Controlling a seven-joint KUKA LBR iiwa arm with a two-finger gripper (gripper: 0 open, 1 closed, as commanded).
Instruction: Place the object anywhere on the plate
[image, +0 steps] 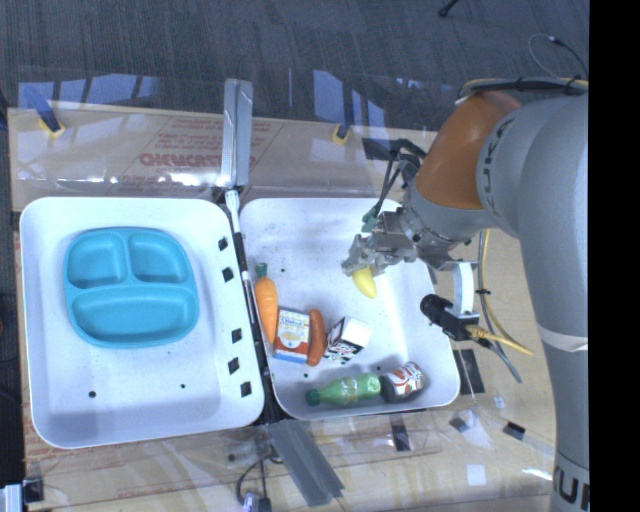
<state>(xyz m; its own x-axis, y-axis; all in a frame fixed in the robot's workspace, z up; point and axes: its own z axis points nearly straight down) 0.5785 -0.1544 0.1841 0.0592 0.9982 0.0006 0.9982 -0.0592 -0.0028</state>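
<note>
My pincer (366, 262) hangs over the right bin (300, 225), with the banana (366, 284) just below its tip, at the fingers. I take that banana as my mark. Left of it, against the wall between the bins, lies the carrot (266, 308). Nearer the front than the banana, to its left, lie the small carton (291, 334) and the sausage (316, 337) side by side, touching, with the little box (346, 338) just right of them. Further forward still, along the front wall, lies the bottle (346, 390) on its side, and the can (404, 381) at its right end. Well left of the banana, in the left bin (50, 395), rests the plate (128, 284).
</note>
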